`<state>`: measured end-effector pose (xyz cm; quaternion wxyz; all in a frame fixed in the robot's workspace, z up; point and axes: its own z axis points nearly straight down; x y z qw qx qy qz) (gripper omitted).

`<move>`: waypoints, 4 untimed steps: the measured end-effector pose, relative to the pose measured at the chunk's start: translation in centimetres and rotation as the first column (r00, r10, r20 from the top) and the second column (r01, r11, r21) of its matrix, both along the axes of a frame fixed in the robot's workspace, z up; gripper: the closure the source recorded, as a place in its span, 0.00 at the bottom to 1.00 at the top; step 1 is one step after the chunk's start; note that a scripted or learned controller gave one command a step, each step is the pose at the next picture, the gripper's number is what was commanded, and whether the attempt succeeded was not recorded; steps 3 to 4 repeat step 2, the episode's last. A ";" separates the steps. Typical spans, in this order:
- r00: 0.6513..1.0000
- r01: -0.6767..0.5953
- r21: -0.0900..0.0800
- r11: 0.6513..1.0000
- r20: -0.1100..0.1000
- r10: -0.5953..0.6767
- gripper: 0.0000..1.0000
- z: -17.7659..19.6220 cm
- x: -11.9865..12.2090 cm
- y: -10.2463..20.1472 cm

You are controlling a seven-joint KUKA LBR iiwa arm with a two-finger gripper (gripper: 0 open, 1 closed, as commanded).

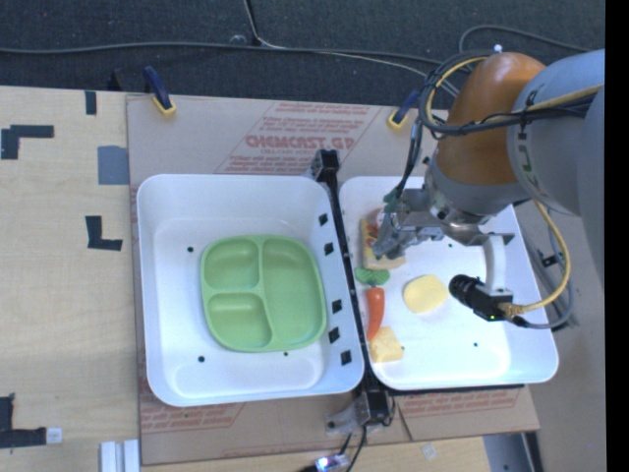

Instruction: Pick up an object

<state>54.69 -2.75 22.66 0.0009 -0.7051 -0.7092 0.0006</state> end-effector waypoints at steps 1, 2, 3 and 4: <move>1.000 0.001 0.000 1.000 0.001 -0.001 1.00 0.0 1.7 3.9; 1.000 0.000 0.000 1.000 0.001 0.000 1.00 -1.2 3.9 8.5; 1.000 0.000 0.000 1.000 0.001 0.000 1.00 -1.2 3.9 8.5; 1.000 0.000 0.000 1.000 0.001 0.000 1.00 -1.2 3.9 8.5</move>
